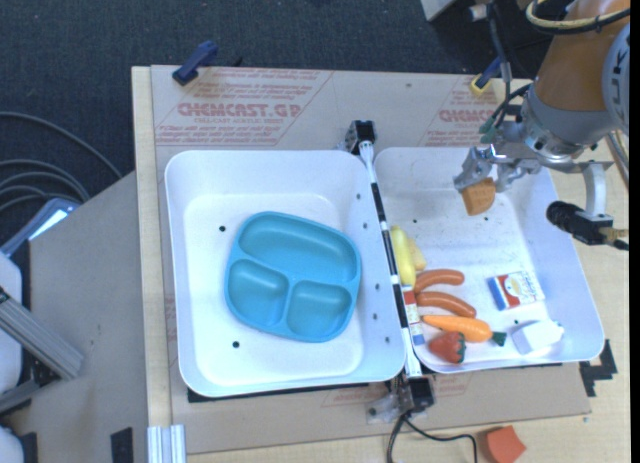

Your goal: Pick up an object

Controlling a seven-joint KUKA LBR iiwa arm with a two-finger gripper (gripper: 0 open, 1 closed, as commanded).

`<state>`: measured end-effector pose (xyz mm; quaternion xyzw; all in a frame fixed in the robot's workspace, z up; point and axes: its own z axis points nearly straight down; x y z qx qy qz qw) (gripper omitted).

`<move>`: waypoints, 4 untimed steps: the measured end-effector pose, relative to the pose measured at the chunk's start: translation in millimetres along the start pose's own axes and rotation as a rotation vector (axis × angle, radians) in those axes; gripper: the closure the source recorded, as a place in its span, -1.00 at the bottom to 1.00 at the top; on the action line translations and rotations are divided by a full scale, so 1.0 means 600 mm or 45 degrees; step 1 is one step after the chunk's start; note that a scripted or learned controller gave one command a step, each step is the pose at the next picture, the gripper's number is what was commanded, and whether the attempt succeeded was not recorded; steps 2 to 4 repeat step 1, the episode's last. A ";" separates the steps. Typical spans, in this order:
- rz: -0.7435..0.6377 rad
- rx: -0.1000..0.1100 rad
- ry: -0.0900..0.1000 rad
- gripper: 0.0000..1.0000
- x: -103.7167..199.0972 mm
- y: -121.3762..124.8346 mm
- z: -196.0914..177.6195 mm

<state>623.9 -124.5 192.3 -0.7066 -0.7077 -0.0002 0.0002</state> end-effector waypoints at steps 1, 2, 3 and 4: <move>0.001 0.004 0.001 1.00 0.112 -0.077 -0.032; 0.001 0.004 0.001 1.00 0.112 -0.077 -0.032; 0.001 0.004 0.001 1.00 0.112 -0.077 -0.032; 0.001 0.004 0.001 1.00 0.112 -0.077 -0.032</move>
